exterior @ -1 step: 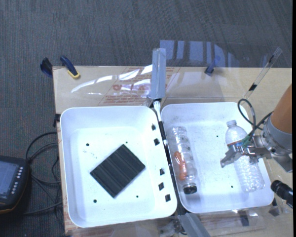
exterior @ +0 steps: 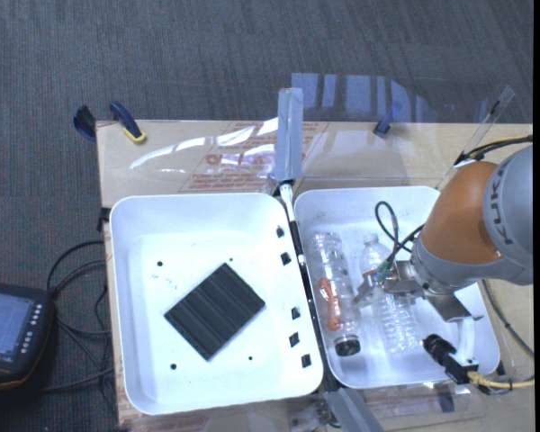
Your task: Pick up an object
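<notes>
Grey carpet surrounds my wooden bench (exterior: 162, 151), which carries 2 white bins side by side. My left bin (exterior: 130, 241) holds a dark ribbed pad (exterior: 215, 310), lying flat and turned at an angle. My right bin (exterior: 342, 201) holds 2 clear bottles: 1 (exterior: 335, 286) with an orange label near the divider, another (exterior: 387, 309) just beside it. My gripper (exterior: 385, 282) sits low over the second bottle, near its neck; I cannot tell how far it is open or whether it grips anything.
</notes>
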Available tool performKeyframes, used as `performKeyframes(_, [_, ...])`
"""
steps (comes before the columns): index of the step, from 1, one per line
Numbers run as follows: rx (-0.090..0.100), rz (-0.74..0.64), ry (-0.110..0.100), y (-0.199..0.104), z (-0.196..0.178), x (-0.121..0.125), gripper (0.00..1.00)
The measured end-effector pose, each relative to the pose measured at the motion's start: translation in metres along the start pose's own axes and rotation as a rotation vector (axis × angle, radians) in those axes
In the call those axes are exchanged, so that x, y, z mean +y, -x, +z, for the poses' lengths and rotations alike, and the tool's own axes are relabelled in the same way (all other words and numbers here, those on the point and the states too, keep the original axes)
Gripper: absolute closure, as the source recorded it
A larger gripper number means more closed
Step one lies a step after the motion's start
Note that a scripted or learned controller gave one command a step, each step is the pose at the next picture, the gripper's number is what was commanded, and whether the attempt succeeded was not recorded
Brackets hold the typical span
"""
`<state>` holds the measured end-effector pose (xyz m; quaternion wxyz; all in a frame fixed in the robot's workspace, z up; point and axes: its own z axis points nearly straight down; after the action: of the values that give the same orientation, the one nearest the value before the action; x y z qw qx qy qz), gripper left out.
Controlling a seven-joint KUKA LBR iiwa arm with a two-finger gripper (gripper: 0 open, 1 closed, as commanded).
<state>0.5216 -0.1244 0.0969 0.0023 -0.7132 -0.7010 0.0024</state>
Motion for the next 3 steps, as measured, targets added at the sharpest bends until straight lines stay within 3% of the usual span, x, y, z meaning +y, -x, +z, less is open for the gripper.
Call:
performKeyframes(1, [0.002, -0.173, 0.003, 0.011, -0.079, 0.025, 0.00])
performKeyframes(2, [0.001, -0.136, 0.003, 0.049, -0.068, 0.093, 0.00])
performKeyframes(3, [0.001, -0.132, 0.003, 0.088, -0.072, 0.060, 0.00])
